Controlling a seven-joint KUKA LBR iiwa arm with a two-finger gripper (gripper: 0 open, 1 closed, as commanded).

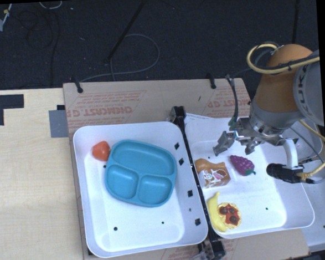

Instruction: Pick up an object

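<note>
Gripper (236,142): fingers spread apart, nothing between them, poised over the upper part of the right bin (293,215).

Left bin (98,237): orange-red fruit (101,151) at upper left, touching the blue divided tray (140,172) that fills the middle.

Right bin, left to right: brown snack packet (212,172) by the divider; yellow banana (213,208) with a pizza slice (230,215) against it, lower left; purple grapes (242,164), centre.

Key relation: the grapes lie just below and slightly right of the gripper, the nearest candidate; the snack packet sits down and left, a little farther off.
</note>
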